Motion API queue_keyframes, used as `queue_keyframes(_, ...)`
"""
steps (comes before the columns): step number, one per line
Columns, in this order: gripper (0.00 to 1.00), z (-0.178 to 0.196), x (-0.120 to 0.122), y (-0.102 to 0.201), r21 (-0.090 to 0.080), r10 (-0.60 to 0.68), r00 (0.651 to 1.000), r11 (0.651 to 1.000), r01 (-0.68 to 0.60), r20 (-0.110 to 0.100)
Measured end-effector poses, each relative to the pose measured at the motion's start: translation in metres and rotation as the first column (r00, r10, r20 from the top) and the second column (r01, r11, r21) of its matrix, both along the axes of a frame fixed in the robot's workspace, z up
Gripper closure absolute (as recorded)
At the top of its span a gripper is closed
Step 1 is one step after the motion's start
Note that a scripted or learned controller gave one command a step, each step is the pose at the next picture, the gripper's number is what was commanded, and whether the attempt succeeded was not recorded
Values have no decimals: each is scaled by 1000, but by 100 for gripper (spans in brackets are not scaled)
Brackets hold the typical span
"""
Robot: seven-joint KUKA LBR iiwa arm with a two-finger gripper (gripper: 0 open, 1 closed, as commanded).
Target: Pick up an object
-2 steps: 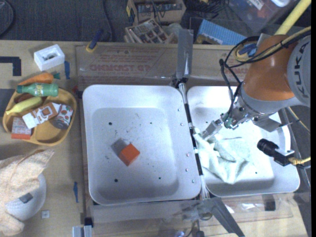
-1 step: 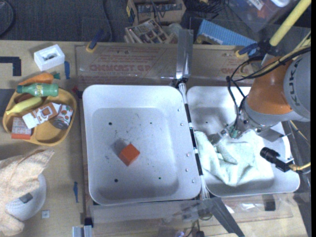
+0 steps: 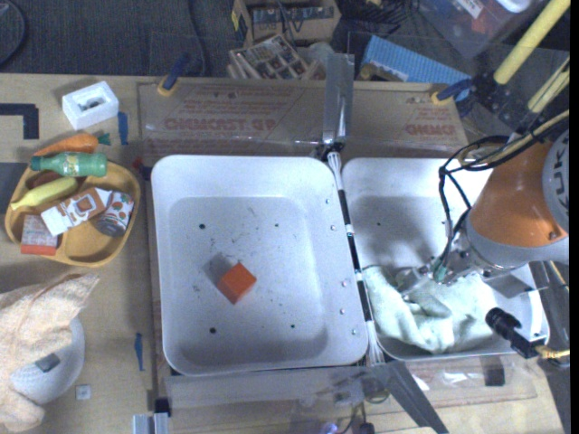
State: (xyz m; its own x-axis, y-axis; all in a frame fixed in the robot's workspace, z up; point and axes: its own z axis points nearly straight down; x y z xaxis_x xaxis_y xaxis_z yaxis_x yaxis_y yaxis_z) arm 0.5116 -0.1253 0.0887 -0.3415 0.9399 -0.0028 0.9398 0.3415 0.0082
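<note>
Over the right bin point(image 3: 398, 183), the arm point(image 3: 516, 211) reaches down from the right, its gripper point(image 3: 432, 283) low against a crumpled white cloth point(image 3: 425, 319) in the bin's near half. Whether it is grasping the cloth cannot be told from this angle. At the middle of the left bin point(image 3: 181, 206), an orange cube point(image 3: 239, 282) sits alone, well apart from the gripper. Left of the bins, a yellow bowl point(image 3: 90, 247) holds toy food and small packets.

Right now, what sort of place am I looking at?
Probably a robotics lab test bench: a robot arm reaches into one of two white bins, with an orange block and a white cloth as practice objects.
</note>
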Motion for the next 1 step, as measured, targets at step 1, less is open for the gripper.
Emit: queue_keyframes(1,100,11,1,-2,-1,-5,1000,1000,5,6)
